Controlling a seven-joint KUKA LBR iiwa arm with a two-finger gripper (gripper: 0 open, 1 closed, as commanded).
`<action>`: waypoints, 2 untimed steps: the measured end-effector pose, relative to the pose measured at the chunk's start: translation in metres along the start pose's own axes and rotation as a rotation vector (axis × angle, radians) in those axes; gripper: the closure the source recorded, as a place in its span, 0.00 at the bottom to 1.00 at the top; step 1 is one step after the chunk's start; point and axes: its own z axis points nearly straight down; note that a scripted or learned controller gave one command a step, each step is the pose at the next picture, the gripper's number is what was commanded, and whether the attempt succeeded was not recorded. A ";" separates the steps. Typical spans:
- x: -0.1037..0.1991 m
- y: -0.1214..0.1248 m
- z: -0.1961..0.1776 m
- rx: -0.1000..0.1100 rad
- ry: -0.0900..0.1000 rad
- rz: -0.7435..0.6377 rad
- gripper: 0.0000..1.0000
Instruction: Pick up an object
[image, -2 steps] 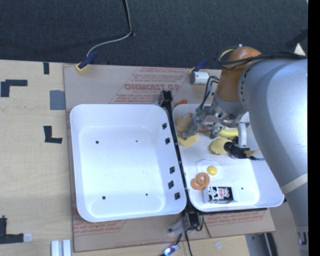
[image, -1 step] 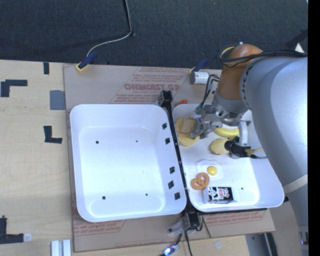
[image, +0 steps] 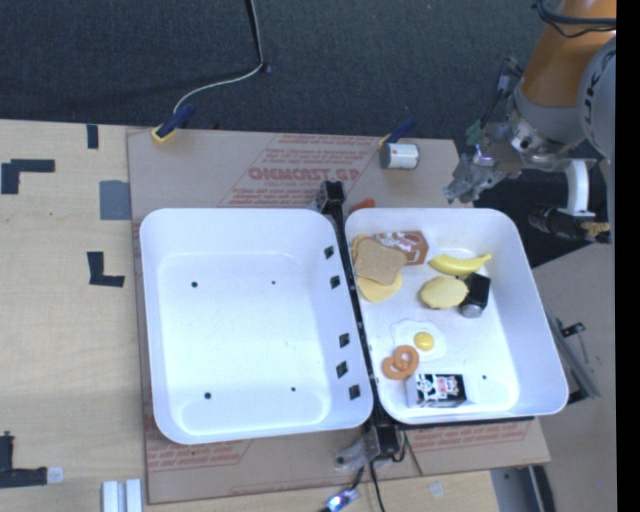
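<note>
Looking down at the counter, we see the gripper hanging just past the far rim of the right bin, near its far corner. Its fingers are dark and small against the background, so we cannot tell if they are apart or together, and we see nothing between them.

All the objects lie in the right bin, nearer to us than the fingers. Closest below them is a yellow banana. Just beyond it is a pale yellow round piece, touching a small black block. To the left of the fingers and lower lies a slice of toast, resting on a yellow disc and partly over a reddish flat piece. Further from the fingers we find a fried egg, then a small orange ring, and last a black and white card near the front wall.

The left bin is well apart from the fingers. A small grey cylinder lies on the cardboard sheet, to the left of the fingers.
</note>
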 end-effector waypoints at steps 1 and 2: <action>0.049 -0.024 0.085 0.027 0.008 -0.004 1.00; 0.013 -0.002 0.145 -0.005 0.002 -0.005 1.00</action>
